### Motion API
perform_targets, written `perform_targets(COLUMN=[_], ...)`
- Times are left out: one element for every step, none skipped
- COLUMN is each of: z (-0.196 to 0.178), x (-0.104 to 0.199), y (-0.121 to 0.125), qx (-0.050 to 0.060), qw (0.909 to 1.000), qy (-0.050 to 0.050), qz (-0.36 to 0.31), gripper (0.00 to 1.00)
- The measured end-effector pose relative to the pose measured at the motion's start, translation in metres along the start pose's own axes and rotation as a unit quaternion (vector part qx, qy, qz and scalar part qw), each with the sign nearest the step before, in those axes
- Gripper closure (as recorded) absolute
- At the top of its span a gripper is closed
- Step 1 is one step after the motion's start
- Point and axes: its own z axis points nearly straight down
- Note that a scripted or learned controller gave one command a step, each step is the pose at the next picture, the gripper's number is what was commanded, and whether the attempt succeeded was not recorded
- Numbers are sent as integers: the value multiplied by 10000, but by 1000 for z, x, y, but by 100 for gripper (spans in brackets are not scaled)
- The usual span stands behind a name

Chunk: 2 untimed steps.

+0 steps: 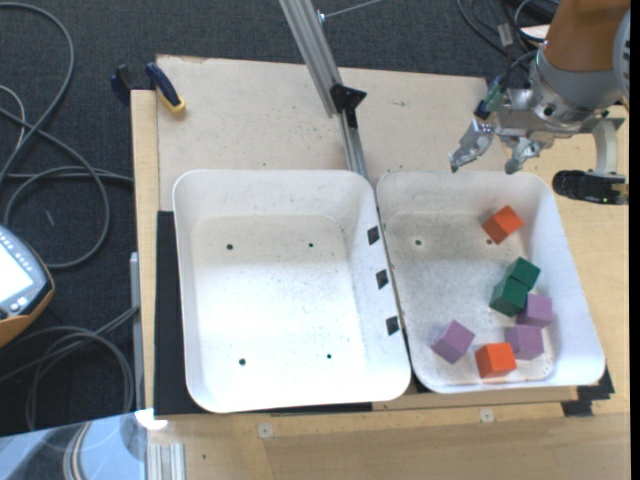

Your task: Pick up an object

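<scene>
My gripper [490,158] hangs above the far rim of the right bin [570,268], its two fingers spread open with nothing between them. Below it in that bin lie several blocks: an orange cube [502,224] nearest the gripper, a green block [515,286] at mid-right, a purple cube [538,310] beside it, another purple cube [524,342], an orange cube [495,359] near the front rim, and a purple cube [454,341] to its left.
The left bin [200,218] stands beside the right one. A metal rail [320,48] slants across the back of the bench. A blue and yellow clamp [165,86] sits at the bench's far left corner. Cables lie on the floor to the left.
</scene>
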Motion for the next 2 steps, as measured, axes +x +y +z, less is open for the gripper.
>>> perform_targets(z=[-151, -158], x=[28, 50], y=[-79, -146], qx=[-57, -5], qw=[10000, 10000], qy=[-3, 10], qz=[-3, -3], gripper=[0, 0])
